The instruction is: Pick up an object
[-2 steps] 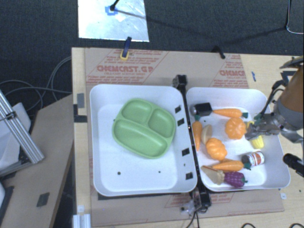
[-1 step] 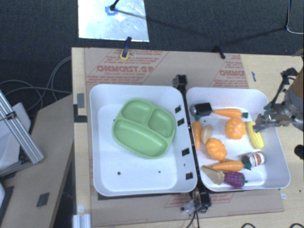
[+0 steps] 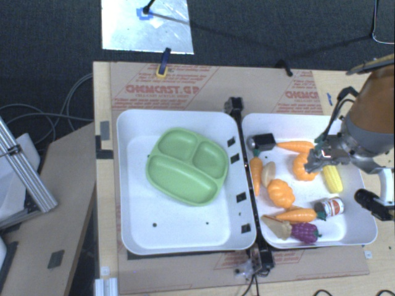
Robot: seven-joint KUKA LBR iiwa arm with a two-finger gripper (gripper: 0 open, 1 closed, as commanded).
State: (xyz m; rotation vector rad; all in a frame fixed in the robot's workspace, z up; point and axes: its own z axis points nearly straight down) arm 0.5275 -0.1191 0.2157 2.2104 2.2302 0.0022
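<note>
A: What lies nearest?
B: Purple grapes point(image 3: 305, 232), a small can point(image 3: 332, 208) and a carrot point(image 3: 297, 215) in the right bin point(image 3: 364, 230).
A: And the gripper point(image 3: 319, 160)?
B: Over an orange toy point(image 3: 302, 167) beside the corn point(image 3: 332, 179); whether its fingers are open, I cannot tell.
A: Any writing?
B: "CHEMCAST GP" on the board point(image 3: 162, 90) behind the bins

Bins point(image 3: 133, 184): white plastic, smooth with a slight sheen. Divided plate point(image 3: 187, 166): green plastic, matt. Board point(image 3: 203, 86) under the bins: brown printed cardboard, matt.
</note>
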